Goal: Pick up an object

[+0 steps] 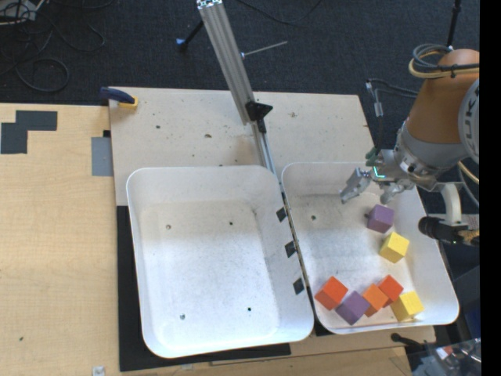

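clustered blocks [368, 296] crowd the right bin's [438, 308] near edge — a purple block [380, 217] lies alone just beside the gripper [374, 188], fingers apart and empty; closing off-centre could nudge it away.

Two bins [149, 202], white, faintly speckled grey. Blocks in the right-hand bin [438, 304]: two purple [380, 218] [352, 307], two yellow [394, 247] [406, 305], three orange [332, 292] [376, 298] [391, 287]. Arm [442, 112]: orange band over grey. Bench [180, 128]: pale beige, dark specks. Floor at upper left of frame [94, 30]: dark blue-grey.
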